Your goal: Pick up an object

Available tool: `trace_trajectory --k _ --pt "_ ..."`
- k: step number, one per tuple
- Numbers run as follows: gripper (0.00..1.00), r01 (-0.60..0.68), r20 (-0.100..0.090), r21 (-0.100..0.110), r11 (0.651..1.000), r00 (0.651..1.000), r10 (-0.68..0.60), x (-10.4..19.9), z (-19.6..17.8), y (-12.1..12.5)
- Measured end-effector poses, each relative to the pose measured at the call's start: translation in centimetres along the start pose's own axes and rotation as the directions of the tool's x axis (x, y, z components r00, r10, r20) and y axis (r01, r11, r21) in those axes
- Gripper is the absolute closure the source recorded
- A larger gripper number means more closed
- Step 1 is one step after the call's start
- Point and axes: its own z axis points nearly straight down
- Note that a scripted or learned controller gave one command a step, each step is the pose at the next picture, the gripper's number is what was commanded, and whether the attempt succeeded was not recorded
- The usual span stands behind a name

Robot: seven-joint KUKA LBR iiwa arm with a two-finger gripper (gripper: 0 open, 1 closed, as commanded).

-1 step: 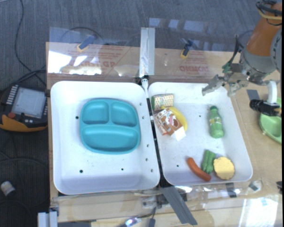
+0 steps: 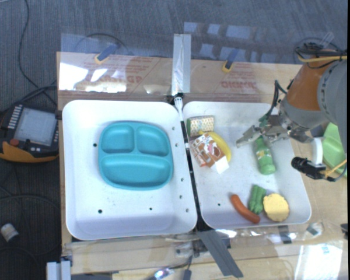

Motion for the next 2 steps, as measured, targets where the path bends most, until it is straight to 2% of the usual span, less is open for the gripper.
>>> trace_trajectory --k 1,2 --pt "1.0 0.002 0.003 0.004 1.0 1.0 -0.002 0.0 -0.8 -0.1" --pt "1.0 0.099 0.005 0.008 0.995 0.995 -0.099 7.2 -11.4 -1.3"
